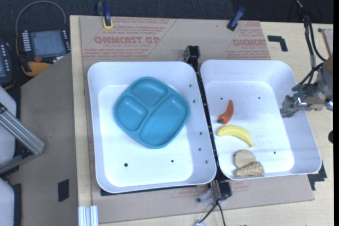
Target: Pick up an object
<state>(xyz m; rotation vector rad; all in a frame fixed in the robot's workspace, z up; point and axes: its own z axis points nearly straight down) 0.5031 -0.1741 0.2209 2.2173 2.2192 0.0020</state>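
Observation:
The right bin (265, 69) holds a red chili pepper (226, 111) near its left wall. Just below it lies a yellow banana (236, 134). A round tan piece (244, 157) and a ridged beige piece (250, 169) lie together at the bin's front edge. My gripper (288, 107) hangs over the right bin's right side, well to the right of the pepper and banana, and nothing shows in its grasp.
The left bin (106, 129) holds a blue divided plate (152, 111). A black clamp (192, 53) sits at the back where the two bins meet. Cables (312, 45) hang near the arm at the right.

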